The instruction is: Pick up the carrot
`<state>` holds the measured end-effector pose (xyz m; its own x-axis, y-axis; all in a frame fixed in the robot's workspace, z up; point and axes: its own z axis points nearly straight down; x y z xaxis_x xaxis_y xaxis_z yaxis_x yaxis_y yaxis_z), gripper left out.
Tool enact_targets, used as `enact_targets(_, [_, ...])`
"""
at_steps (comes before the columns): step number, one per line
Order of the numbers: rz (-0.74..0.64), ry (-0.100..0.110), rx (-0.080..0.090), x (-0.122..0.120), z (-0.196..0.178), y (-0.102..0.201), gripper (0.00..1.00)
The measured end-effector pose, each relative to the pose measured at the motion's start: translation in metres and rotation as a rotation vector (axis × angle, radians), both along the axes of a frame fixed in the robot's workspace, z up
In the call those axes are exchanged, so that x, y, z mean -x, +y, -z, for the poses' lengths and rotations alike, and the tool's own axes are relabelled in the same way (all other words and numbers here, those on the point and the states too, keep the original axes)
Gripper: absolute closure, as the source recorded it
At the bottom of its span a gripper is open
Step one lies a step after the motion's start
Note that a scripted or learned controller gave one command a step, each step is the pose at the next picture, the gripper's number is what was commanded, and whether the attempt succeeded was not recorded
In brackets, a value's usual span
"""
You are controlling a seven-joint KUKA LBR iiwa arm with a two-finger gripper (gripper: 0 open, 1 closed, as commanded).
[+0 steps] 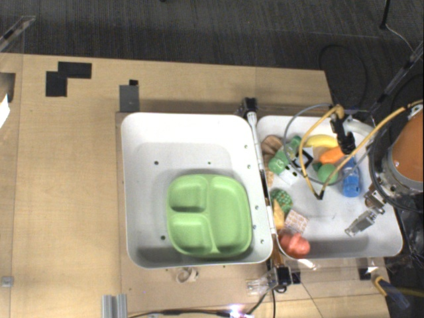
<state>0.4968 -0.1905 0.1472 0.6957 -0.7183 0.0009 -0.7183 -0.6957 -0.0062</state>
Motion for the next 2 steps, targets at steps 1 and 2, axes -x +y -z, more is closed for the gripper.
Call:
enact_targets(1, [-0.295, -0.003, 0.004, 0.002, 0.06, 0.015, 0.0])
enact_targets(2, [-0.412, -0.006, 0.005, -0.062, 0.06, -0.015, 0.0])
